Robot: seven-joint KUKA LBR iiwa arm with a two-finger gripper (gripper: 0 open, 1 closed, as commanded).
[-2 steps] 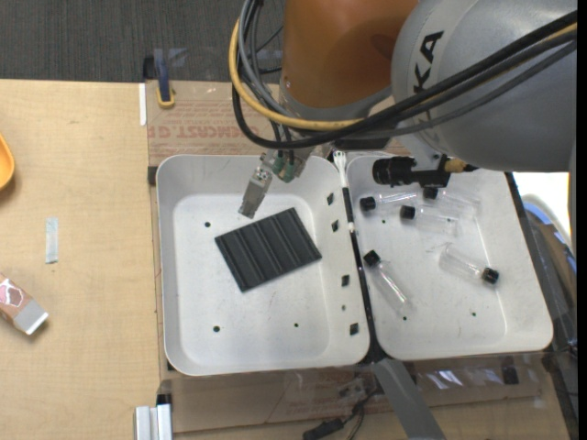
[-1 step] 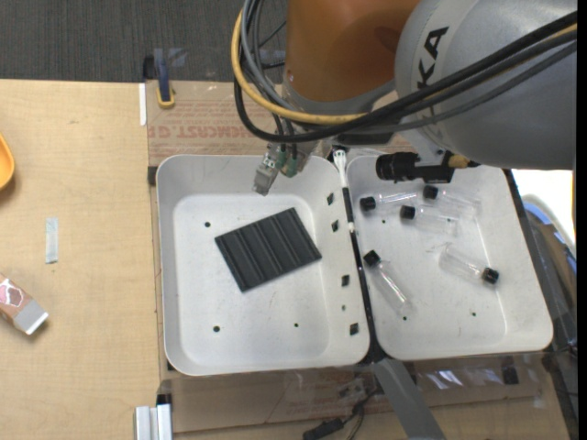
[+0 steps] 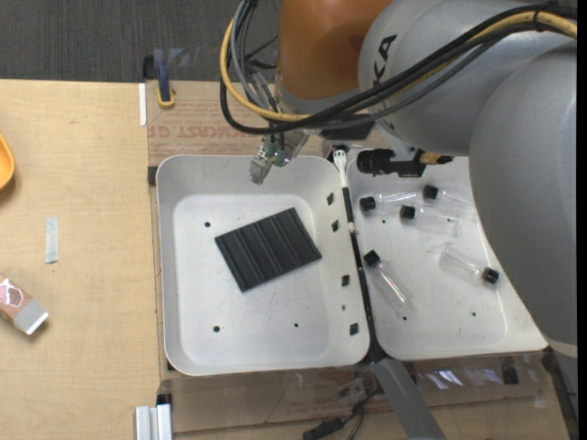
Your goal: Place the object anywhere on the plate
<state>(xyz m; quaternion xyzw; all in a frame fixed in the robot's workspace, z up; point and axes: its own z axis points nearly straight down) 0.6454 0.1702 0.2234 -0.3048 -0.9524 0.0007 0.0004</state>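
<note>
Two white bins sit on the desk; a black ribbed plate lies in the left bin, clear tubes in the right bin.

The claw hangs over the left bin's far rim; its state I cannot tell.

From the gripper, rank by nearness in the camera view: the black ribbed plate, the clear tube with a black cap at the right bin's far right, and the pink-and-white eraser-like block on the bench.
Measured from the gripper:
1. Black ribbed plate, left bin, just below it.
2. Clear tube with black cap, right bin's right side.
3. Pink-and-white block, bench, far left.
</note>
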